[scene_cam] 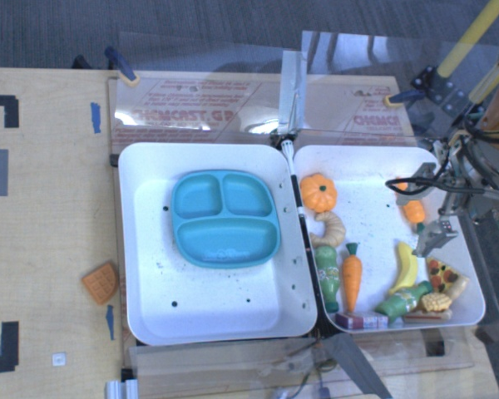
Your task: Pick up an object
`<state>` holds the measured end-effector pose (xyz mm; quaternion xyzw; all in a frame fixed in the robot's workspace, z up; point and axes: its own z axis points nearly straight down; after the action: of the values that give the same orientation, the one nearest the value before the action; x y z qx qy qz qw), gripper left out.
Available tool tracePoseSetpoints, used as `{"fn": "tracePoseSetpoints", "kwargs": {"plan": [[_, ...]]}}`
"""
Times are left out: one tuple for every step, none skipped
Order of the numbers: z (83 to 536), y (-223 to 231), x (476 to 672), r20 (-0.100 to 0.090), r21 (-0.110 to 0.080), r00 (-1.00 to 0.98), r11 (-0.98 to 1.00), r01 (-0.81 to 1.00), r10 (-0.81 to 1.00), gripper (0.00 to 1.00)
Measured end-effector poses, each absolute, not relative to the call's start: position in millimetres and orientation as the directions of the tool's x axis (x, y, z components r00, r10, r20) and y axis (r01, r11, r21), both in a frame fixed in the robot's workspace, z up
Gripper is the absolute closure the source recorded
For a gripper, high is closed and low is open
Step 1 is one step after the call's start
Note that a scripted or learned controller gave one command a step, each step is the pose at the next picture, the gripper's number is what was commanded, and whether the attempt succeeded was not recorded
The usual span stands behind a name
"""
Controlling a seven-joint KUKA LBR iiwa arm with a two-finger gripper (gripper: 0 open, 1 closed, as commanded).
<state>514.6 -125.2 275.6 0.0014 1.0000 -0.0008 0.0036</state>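
The right bin (374,169) holds several toy foods. An orange pumpkin (318,193) lies at its back left, with a tan croissant-like piece (329,228) just in front of it. Nearer the front are a green pickle (327,271), a carrot (351,278), a yellow banana (406,269), a pizza slice (446,276) and a corn cob (437,303). A small orange piece (414,213) lies near the right wall. My gripper (435,234) hangs low over the right side of this bin, just right of the small orange piece and above the banana and pizza.
The left bin (141,248) holds a blue divided plate (225,219). A waffle-like tan piece (101,282) lies on the bench left of the bins. Clear plastic sheets (200,106) stand behind both bins. A purple stick (362,322) lies along the right bin's front wall.
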Motion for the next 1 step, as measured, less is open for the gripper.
{"fn": "tracePoseSetpoints", "kwargs": {"plan": [[120.1, -185.9, 512.5, -0.009, -0.001, -1.000, 1.000, 0.010, 0.010, 0.00]]}}
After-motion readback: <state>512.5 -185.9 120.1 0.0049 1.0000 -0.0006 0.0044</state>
